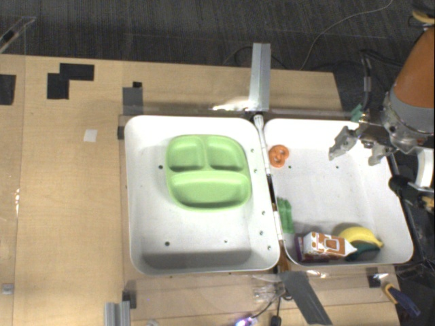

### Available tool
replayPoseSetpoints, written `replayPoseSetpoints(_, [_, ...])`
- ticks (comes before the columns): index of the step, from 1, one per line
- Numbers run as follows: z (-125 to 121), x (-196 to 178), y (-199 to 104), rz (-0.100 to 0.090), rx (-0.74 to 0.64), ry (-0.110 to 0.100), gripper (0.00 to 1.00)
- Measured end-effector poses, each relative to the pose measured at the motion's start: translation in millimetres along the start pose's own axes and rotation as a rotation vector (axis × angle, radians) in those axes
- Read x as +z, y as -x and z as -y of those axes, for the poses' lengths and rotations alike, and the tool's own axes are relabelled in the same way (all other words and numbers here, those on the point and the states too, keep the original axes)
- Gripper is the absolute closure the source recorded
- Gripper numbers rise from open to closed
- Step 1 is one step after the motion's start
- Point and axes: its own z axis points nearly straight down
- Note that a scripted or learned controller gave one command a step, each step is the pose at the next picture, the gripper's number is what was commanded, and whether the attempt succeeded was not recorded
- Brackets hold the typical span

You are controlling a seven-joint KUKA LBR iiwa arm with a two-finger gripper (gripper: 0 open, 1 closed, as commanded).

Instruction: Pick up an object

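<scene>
Right bin (380, 202) contents, four items in total:

1. One small orange round object (278, 155) at the bin's 10 o'clock corner, just beside the divider. Its surface pattern is too small to identify.
2. One green object (285, 216) lying along the bin's 8 o'clock wall. It is narrow and partly merged with the rim; its type cannot be determined.
3. One brown-and-white carton (326, 246) at 6 o'clock, lying on its side against the near wall. The printed face is not legible.
4. One yellow banana (361, 236) at 5 o'clock, touching the carton's right end. A dark item beneath the banana is mostly hidden and cannot be identified.

Left bin (146, 202) contents, one item: one green divided plate (207, 170) with three compartments, two small at 12 o'clock and one wide at 6 o'clock, lying centrally and slightly toward 12 o'clock.

The gripper (359, 146) is positioned at the right bin's 1 o'clock region, above the bin floor. Its two fingers are spread apart, with nothing between them. It is well apart from all four items. One finger (340, 143) points toward 8 o'clock; the other is partly lost against the dark wrist hardware.

The arm enters from 3 o'clock. Its orange band (416, 73) is cut off by the frame edge, and the upper links are out of frame.

The two bins stand side by side, touching along a central divider, on a wooden bench (61, 182).
</scene>
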Motion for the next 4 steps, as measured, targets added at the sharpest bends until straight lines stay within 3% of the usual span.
replayPoseSetpoints(1, [-2, -44, 1, 0.0, -0.364, 0.001, 0.0])
replayPoseSetpoints(2, [3, 17, -9, 0.0, 0.042, -0.003, 0.0])
replayPoseSetpoints(3, [20, -15, 72, 0.001, 0.128, 0.0, 0.0])
replayPoseSetpoints(4, [-34, -46, 73, 0.001, -0.182, 0.0, 0.0])
